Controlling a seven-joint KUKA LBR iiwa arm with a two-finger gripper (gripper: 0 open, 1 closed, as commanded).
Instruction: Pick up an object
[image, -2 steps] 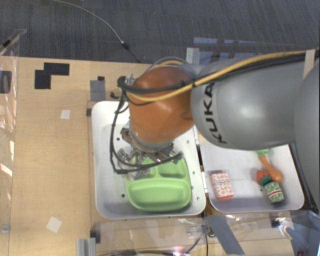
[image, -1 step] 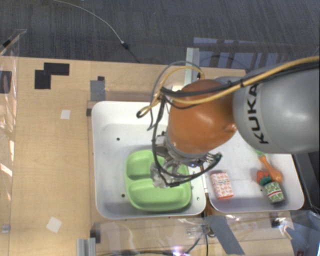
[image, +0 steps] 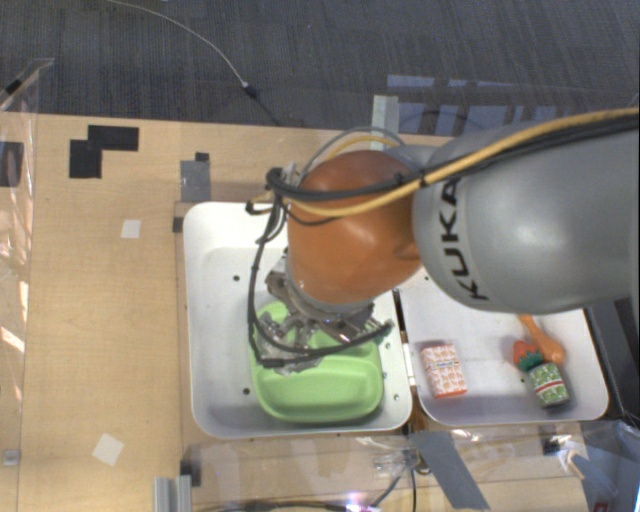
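**Arm.** Grey KUKA arm (image: 520, 225) with its orange band (image: 350, 230), reaching in from the right and hanging low over the left bin. It hides much of that bin's middle.

**Left bin.** Shallow white bin (image: 215, 300). It holds one visible item.

**Right bin.** Shallow white bin (image: 500, 395) beside the first, bearing three small items well apart from the arm's working end.

**Green container.** Light green, rounded, lid-like object (image: 320, 385) lying flat at the near end of the left bin. This is judged the likely target, since the arm's tool sits right over its upper edge.

**Gripper.** Metal gripper (image: 315, 335) below the orange band, down at the green container's far edge, seemingly touching or just above it. Whether it is spread or pinching cannot be told.

**Small items, right bin.** Red-and-white patterned box (image: 443, 369); orange carrot-like piece (image: 541, 340); small green-and-red bottle (image: 546, 384).

**Task progress.** Approach appears done. No grasp is confirmed, and the container rests on the bin floor, so gripping and lifting are judged still to do.
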